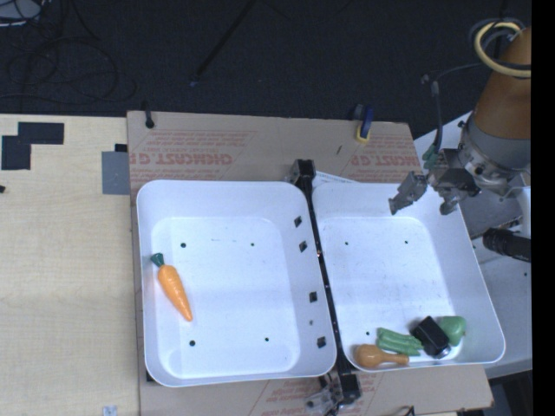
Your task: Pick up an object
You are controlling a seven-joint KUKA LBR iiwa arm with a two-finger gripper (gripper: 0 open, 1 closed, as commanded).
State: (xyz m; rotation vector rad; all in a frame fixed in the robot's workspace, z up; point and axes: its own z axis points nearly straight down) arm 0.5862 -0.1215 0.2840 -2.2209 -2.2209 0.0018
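An orange carrot [174,291] with a green top lies near the left wall of the left bin [217,199]. In the right bin [473,267], at its front right corner, sit a tan pear-shaped item [379,356], a green pod-like item [399,341], a black block [431,335] and a green piece [453,326], all bunched together. My gripper [428,194] hangs over the back right edge of the right bin, well away from that cluster. Its two fingers are spread apart with nothing between them.
Both bins rest on a brown cardboard sheet [260,150]. A black divider strip [314,267] runs between the bins. A blue-and-yellow clamp [364,123] sits at the sheet's far edge. Pale wooden benchtop [61,284] lies to the left.
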